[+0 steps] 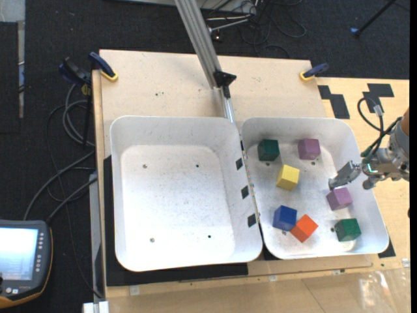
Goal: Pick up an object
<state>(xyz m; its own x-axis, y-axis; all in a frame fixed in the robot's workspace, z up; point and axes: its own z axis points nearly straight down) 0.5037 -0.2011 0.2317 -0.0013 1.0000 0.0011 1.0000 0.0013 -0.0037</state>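
No letters, numbers, brand names or labels are showing clearly enough to be read anywhere in the camera view. The handheld screen [19,258], lying far to the left of the jaws beyond both bins, is glowing pale, but whatever it is displaying is too small and blurred to make out. Black square marks [339,102] are sitting on the bench above and slightly left of the jaws; they are forming a pattern, not words. Small dark tabs [246,191] are lining the seam between the two bins, left of the jaws, and are carrying no legible print.
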